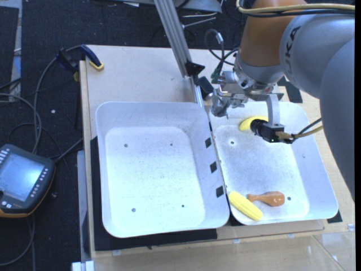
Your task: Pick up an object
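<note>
My gripper (pixel 219 107) hangs over the far left corner of the right bin (pixel 316 174), close to the divide between the two bins. A small yellow banana-shaped object (pixel 247 123) lies in that bin just right of the gripper, partly hidden by a black fitting on the arm. At the bin's near edge lie a yellow corn cob (pixel 245 206) and, touching its right side, an orange-brown drumstick (pixel 268 199). Nothing shows in the gripper's grasp.
The left bin (pixel 107 117) sits beside the right one. An aluminium bar (pixel 175 33) slants down from the top to the bins' far junction. A teach pendant (pixel 21 179) and cables lie on the floor at left. A clamp (pixel 87 57) grips the bench's far left corner.
</note>
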You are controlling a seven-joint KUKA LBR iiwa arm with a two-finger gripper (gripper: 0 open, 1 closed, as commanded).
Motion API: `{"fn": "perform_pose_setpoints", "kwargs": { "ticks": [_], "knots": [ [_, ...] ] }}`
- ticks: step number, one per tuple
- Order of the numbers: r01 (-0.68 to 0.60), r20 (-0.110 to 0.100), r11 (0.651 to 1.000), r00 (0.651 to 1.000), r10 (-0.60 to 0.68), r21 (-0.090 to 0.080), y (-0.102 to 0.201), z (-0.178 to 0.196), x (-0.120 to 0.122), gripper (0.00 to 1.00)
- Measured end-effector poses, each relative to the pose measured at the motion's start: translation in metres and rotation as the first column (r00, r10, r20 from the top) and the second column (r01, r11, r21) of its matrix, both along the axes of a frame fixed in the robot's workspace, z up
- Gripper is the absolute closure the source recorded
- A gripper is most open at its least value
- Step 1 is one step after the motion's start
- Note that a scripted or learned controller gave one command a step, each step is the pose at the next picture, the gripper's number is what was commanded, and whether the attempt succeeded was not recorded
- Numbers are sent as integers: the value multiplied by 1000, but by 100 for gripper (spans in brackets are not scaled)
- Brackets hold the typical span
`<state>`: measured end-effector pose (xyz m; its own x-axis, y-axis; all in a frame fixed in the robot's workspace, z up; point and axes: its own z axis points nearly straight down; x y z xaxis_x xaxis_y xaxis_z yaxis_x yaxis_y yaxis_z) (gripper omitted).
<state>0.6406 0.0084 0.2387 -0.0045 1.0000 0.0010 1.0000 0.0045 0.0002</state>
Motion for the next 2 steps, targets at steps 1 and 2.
{"fn": "perform_pose_setpoints", "kwargs": {
  "ticks": [1, 2],
  "knots": [
    [1, -1, 1000, 1000, -1, 0, 42, 3, -10, 100],
    [0, -1, 1000, 1000, 0, 0, 84, 1, -20, 100]
  ]
}}
